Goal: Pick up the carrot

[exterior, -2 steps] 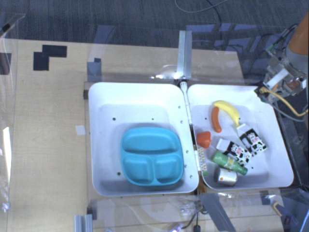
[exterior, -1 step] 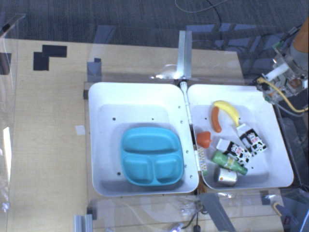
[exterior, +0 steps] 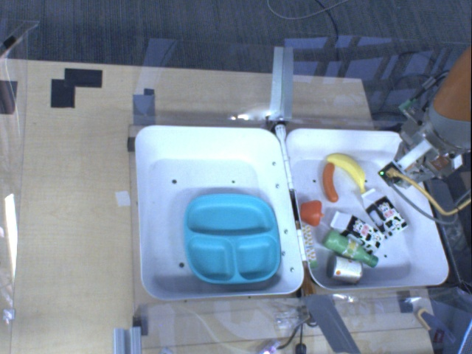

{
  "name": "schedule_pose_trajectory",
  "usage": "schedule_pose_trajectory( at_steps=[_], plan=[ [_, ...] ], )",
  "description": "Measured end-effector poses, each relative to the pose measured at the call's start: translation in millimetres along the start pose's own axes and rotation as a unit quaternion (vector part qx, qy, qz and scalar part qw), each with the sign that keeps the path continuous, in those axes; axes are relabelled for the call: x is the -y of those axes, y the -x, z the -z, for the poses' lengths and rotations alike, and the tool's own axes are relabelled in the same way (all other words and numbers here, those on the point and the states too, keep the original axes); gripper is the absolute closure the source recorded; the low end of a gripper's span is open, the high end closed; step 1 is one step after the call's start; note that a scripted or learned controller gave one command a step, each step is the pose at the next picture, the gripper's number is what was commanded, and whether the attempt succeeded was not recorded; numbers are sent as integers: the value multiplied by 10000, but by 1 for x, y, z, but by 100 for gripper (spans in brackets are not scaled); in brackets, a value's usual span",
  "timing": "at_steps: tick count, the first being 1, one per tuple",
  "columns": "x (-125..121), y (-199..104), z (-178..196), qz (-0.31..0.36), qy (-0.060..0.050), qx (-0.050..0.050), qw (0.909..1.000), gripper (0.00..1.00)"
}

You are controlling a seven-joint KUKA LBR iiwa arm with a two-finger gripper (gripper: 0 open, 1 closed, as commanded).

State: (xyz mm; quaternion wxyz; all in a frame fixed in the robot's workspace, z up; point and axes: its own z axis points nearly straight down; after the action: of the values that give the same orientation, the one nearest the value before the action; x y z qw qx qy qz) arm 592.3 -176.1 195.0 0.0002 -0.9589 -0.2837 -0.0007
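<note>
1. A pale wooden bench (exterior: 74,198) is seen on a dark carpet (exterior: 147,13), and two shallow white bins are set on it side by side. A banana (exterior: 346,169) lies in the right bin (exterior: 420,271) and is taken here as the reference.
2. The carrot (exterior: 330,181) is found just to the left of the banana, in the same bin. It is laid lengthwise, with its upper end very close to the banana.
3. A small red-orange thing (exterior: 311,212) is seen below and left of the banana, near the wall between the bins.
4. Below the banana, black-and-white patterned packets (exterior: 387,216) are placed. A green bottle (exterior: 350,245) is laid on its side further down, and a silver can (exterior: 345,269) is just under it.
5. Well to the left of the banana, a blue divided plate (exterior: 232,236) is kept in the left bin (exterior: 155,198).
6. The gripper (exterior: 428,153) is seen to the right of the banana, near the right rim, apart from the carrot. How wide the claw is open, and whether anything is held, cannot be told.
</note>
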Motion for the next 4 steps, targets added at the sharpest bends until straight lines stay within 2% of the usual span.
schedule_pose_trajectory(
  at_steps=[1,2,3,4],
  plan=[
    [-30,3,29,-36,1,-14,10000,100],
    [-27,12,79,281,20,-12,9996,100],
    [-46,-20,-21,284,-3,4,9996,100],
    [-41,-22,-106,2225,-22,8,9749,100]
  ],
)
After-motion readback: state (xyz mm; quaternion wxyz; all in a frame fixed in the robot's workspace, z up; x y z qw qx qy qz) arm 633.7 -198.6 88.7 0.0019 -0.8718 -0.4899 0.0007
